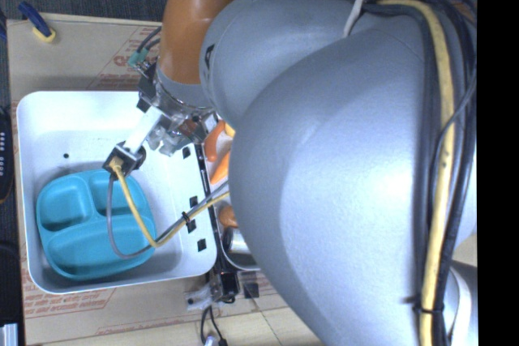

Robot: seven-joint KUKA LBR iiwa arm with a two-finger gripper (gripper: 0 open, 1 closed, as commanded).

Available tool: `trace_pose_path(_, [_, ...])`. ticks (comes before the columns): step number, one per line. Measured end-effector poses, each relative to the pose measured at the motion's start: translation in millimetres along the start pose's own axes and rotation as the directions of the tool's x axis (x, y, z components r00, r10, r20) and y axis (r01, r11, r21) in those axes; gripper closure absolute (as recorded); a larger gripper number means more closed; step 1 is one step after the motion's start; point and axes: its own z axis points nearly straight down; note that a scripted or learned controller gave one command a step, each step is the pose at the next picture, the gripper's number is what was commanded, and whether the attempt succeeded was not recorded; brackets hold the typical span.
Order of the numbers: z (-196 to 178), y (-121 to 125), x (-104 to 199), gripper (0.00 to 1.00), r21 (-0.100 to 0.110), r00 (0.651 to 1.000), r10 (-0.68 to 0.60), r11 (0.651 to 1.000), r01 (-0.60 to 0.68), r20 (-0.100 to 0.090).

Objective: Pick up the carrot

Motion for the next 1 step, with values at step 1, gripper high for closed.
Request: trace_pose_path(1, [12.7, -99.4, 8.5, 1.00, -0.001, 0.854, 0.521, 0.854, -0.521, -0.006])
